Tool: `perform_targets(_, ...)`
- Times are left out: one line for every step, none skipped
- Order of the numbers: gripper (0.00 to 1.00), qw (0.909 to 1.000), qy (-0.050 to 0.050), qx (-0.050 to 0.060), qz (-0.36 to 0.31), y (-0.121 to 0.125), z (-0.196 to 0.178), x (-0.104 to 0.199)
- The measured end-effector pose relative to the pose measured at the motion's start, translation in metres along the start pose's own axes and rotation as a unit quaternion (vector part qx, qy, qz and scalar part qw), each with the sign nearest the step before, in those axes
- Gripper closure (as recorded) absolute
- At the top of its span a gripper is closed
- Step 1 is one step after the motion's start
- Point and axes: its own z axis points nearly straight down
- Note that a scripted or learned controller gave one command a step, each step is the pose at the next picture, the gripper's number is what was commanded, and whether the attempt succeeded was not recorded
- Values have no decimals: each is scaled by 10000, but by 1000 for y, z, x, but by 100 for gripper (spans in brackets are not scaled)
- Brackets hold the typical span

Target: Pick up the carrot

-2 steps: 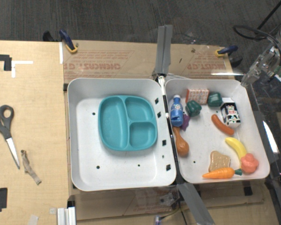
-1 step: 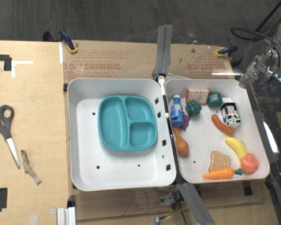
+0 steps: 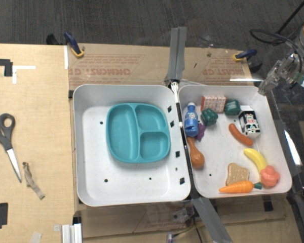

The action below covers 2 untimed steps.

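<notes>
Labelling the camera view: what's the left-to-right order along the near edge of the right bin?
Chicken leg → toast → carrot → banana → peach.

The small orange toy carrot with a green stub at its fat end [image 3: 237, 187] lies flat on the floor of the right-hand shallow white bin [image 3: 213, 189], down at the bin's near edge. It lies almost sideways, a little tilted. Its thin pointy tip points left, and its fat end with the green bit points right. The carrot looks smooth and shiny, like plastic. Its top edge sits right under the brown slice of toy bread [image 3: 237, 174], and they seem to touch. Its green end is just beside the round pinkish-orange toy fruit [image 3: 269, 176]. Nothing is on top of the carrot, and nothing is holding it.
</notes>
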Motion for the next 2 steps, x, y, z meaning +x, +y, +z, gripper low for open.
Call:
perform_targets(100, 10000, -4, -1, 45, -1, -5, 1)
perform_targets(100, 9998, -10, 3, -191, 2, -3, -2)
